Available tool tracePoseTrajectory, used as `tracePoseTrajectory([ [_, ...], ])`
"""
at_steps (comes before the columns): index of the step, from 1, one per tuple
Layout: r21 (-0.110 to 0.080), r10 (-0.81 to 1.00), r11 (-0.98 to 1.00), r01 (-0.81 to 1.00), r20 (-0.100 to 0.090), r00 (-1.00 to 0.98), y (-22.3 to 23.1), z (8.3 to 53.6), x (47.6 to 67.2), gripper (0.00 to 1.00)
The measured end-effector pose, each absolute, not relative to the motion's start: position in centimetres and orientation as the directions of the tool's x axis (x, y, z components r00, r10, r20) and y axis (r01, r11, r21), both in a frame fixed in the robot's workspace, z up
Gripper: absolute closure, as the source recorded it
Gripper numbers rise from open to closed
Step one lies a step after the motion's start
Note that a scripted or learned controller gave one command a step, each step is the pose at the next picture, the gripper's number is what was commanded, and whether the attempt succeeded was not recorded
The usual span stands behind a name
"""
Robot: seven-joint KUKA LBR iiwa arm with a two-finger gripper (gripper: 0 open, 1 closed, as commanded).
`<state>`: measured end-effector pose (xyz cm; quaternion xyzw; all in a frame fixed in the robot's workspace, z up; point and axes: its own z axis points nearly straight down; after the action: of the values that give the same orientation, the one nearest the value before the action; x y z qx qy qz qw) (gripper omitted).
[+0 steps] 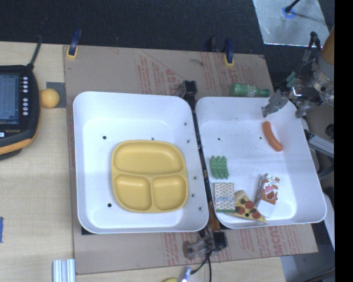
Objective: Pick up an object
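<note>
My end effector hangs over the far right corner of the right bin, fingers spread, nothing between them; one fingertip points down-left, just above the bin floor by the look of it, though contact cannot be judged. Sausage lies on the bin floor just near of that fingertip, slanted, apart from it. Further toward the near side of the same bin: green block close to the left wall, checkered card below it, pizza slice touching the card's right edge, and a small red-and-white packet to the right of the slice with a thin grey piece beside it, too small to name. Left bin holds a yellow divided tray, three compartments, lying flat near the middle. Both bins sit side by side on a cardboard sheet on the tabletop. A green bottle lies on its side on the cardboard just beyond the right bin's far rim. Off to the far left, a teach pendant rests on the tabletop with a yellow ball just right of it.
</note>
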<state>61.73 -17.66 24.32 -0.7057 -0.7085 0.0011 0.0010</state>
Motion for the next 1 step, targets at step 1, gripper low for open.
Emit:
tracePoseTrajectory([
  [1,-0.004,1.0,0.004,1.0,-0.001,-0.004,-21.18,17.29,64.81,0.0],
])
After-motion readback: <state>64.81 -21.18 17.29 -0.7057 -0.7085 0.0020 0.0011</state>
